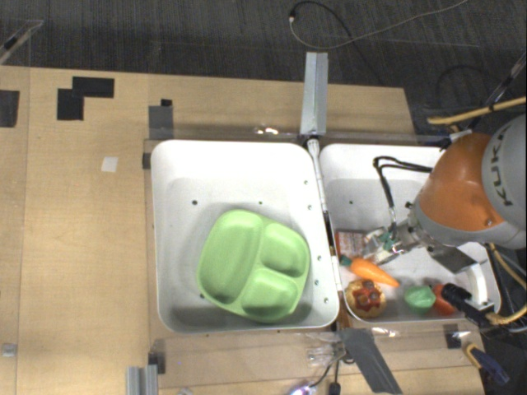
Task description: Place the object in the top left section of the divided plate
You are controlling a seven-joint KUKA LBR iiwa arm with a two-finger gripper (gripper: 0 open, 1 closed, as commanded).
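1. Green three-section divided plastic plate (254, 263) lies in the left shallow white bin (177, 220), toward that bin's near right corner, rotated so its sections sit askew. All three sections bare.
2. Right shallow white bin (354, 192) carries the loose items along its near edge: an orange carrot-shaped toy (374, 271), a small bowl of reddish-brown food (366, 297) at the near left corner, a green rounded toy (419, 298), a red piece (445, 304) just beside it, and a printed packet (351, 242) against the left wall.
3. Grey arm with orange band (461, 192) reaches over the right bin. Hand (389, 241) sits low just above the carrot's far end; cannot tell whether its fingers are spread or pressed together, and nothing is visibly pinched.
4. Judged step: picking. The carrot looks the likeliest target, though that is uncertain.
5. To do it well: close across the carrot's narrow width, lift clear of the wall between the bins, and allow for the plate's rotation when choosing the section.
6. Writing: "KU" on the arm casing, cut off by the frame edge. Packet print too small to read.
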